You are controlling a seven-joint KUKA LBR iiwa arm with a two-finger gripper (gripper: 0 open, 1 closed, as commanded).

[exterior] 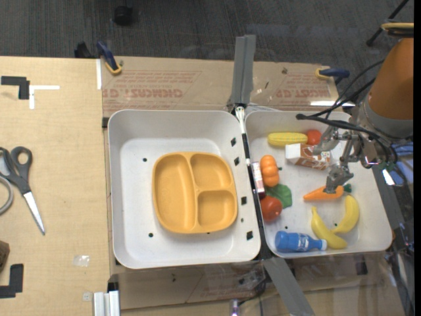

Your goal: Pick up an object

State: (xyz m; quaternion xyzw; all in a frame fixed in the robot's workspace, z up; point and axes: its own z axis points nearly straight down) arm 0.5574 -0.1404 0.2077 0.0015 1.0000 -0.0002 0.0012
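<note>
The arm reaches in from the right, and its gripper [339, 175] hangs low in the right bin [378, 239], right over the thick end of the carrot [323, 193]. Whether the jaws are open or closed cannot be told from this angle; nothing shows between them, so I judge nothing is held yet.

The carrot looks like the target. It lies near the middle of the right bin, tip pointing left, leafy end to the right under the gripper. Just below it sits the banana [337, 224], curved around the carrot's right end. Further left are the green piece [281, 193], the tomato [270, 207] and the small pumpkin [269, 168]. The corn [287, 138] and a white-and-brown carton [304, 155] lie toward the back, and the blue bottle [297, 242] at the front. The left bin [125, 196] holds a yellow tray [195, 191].

Risks, as I judge them: the carrot is thin and tapered, so a grip near its end could pinch it out sideways or let it swing and drop on the lift. The banana is near enough that a jaw could land on it and nudge both things. Coming down too hard would press the carrot against the bin floor.
</note>
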